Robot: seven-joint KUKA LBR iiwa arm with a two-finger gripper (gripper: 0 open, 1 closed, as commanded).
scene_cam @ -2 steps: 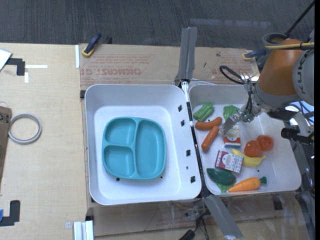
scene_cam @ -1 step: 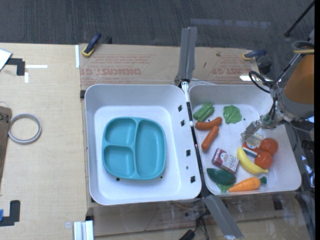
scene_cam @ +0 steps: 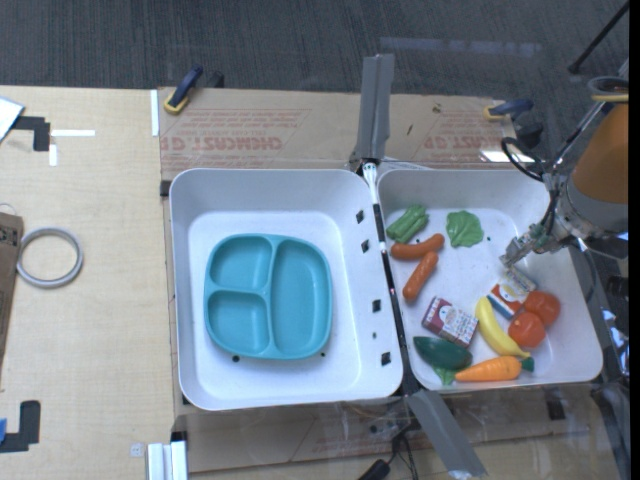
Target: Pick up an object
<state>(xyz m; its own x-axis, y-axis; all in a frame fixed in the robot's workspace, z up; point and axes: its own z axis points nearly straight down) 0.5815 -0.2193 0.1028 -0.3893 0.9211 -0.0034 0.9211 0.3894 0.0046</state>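
I see the gripper [scene_cam: 518, 252] low in the right bin [scene_cam: 500, 193], near its right side, just above a small white and red packet [scene_cam: 511, 297]; I cannot tell how the jaws stand, and nothing shows between them; beside that packet lie a banana [scene_cam: 496, 327] and two tomatoes [scene_cam: 534, 318]; a carrot [scene_cam: 490, 370], a dark green vegetable [scene_cam: 440, 352] and a red carton [scene_cam: 449, 320] sit toward the front; two sausages [scene_cam: 419, 261] and two green pieces [scene_cam: 436, 225] lie further back; the left bin [scene_cam: 190, 298] holds a teal divided plate [scene_cam: 268, 295].
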